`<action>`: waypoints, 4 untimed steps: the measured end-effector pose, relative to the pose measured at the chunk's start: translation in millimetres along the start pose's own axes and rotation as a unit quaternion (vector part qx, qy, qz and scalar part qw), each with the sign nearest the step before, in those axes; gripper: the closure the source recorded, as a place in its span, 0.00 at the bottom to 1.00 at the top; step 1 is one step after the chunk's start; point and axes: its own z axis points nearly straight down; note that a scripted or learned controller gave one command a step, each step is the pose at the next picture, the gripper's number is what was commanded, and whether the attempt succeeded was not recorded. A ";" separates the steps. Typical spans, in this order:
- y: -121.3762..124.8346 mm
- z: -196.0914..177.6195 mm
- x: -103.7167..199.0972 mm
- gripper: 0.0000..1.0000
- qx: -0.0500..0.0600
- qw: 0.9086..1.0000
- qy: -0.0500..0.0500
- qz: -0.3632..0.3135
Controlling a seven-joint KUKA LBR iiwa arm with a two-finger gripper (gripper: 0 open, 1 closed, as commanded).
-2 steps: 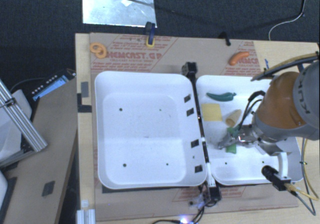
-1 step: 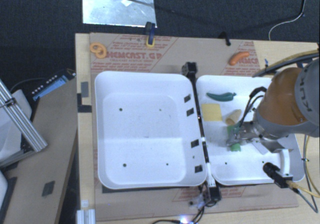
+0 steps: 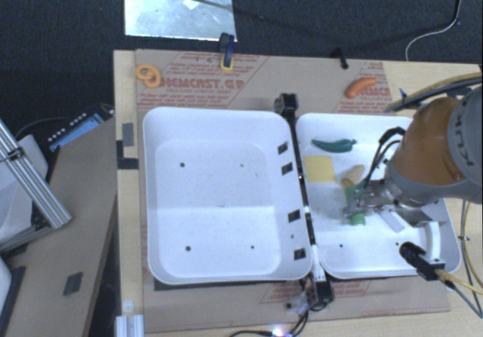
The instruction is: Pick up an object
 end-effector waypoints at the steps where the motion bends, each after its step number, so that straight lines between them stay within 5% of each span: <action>1: 50.9 -84.2 78.6 1.00 -0.004 1.000 0.001 -0.005; 2: -8.0 -78.4 179.2 1.00 0.003 1.000 0.002 -0.006; 3: 5.0 -148.4 149.9 1.00 -0.002 1.000 0.000 0.001; 4: -14.2 -127.9 177.1 1.00 0.003 1.000 0.000 -0.002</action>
